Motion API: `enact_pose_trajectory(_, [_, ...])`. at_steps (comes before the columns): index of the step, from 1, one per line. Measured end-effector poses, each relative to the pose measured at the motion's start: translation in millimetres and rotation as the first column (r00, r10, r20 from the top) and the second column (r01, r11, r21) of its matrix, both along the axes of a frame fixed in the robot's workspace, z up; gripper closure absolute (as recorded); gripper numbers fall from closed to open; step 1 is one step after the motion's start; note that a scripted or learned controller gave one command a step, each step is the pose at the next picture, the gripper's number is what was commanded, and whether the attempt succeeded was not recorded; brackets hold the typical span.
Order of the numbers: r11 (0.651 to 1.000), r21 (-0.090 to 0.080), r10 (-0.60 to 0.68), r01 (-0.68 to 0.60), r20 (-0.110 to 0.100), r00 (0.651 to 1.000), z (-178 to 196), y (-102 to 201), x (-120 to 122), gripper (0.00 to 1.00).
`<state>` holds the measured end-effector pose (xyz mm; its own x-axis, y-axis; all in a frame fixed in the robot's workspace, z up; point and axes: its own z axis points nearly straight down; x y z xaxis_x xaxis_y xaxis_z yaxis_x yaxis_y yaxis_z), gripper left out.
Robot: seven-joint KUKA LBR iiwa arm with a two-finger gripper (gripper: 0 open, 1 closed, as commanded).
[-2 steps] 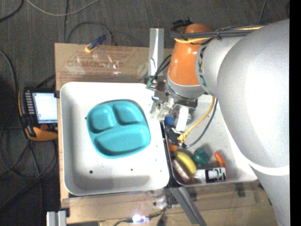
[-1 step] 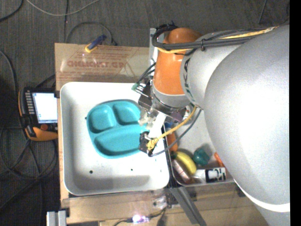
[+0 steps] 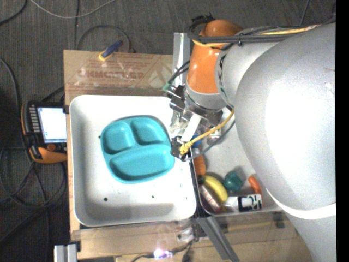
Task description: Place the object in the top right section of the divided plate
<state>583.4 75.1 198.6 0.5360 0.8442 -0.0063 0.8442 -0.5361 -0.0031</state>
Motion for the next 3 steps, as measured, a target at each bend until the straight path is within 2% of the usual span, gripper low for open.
enact_pose_trajectory(1, [0.960, 0.000, 0.279, -0.279, 0.001, 0.960, 4.4, 58.2, 59.8, 1.00])
enact_pose_trajectory(2, [1.000, 0.002, -0.002, 0.002, -0.002, 1.000, -13.4, 72.9, -7.0, 1.00])
enact_pose_trajectory(3, [0.996, -0.001, -0.087, 0.087, 0.001, 0.996, -42.1, 103.8, 43.2, 1.00])
